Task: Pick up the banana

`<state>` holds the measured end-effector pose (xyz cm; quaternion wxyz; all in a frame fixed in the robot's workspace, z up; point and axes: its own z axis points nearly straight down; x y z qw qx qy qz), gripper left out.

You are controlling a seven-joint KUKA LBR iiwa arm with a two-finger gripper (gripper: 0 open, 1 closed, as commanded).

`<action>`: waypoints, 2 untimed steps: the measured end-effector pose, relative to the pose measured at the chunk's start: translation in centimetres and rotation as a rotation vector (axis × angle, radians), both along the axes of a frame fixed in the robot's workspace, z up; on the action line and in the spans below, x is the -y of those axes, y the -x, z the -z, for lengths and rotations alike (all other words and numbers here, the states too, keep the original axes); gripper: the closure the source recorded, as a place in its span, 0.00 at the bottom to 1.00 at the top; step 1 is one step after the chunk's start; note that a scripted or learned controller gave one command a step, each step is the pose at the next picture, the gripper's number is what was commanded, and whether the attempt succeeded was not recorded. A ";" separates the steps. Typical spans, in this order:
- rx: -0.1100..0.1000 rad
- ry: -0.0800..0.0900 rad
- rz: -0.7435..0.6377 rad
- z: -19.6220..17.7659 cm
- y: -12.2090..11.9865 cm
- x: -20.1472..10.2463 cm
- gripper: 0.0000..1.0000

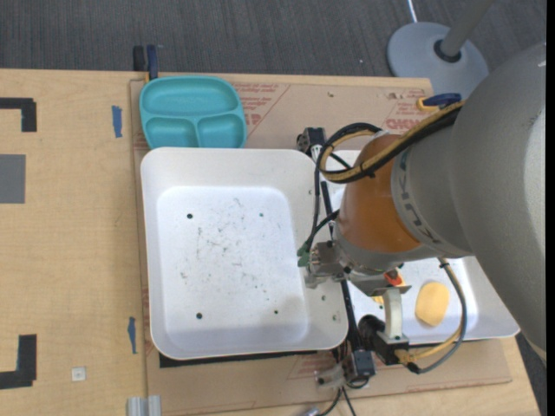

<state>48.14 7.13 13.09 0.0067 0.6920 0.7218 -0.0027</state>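
My big grey arm with its orange band (381, 202) hangs over the right 1 of 2 shallow white bins (494, 319) — a yellow rounded thing (433, 302), maybe the banana, lies there — grip unclear.

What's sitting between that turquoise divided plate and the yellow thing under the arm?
In the camera view, the arm's orange band and black cables lie between the turquoise plate and the yellow object, above the right bin.

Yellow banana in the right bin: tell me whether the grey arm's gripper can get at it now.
Probably yes: the yellow banana lies uncovered in the right white bin, with the arm hanging just beside it.
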 end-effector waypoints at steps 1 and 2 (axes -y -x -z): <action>-0.002 0.001 -0.027 0.0 0.0 0.1 1.00; -0.006 0.003 -0.092 0.0 0.1 0.2 1.00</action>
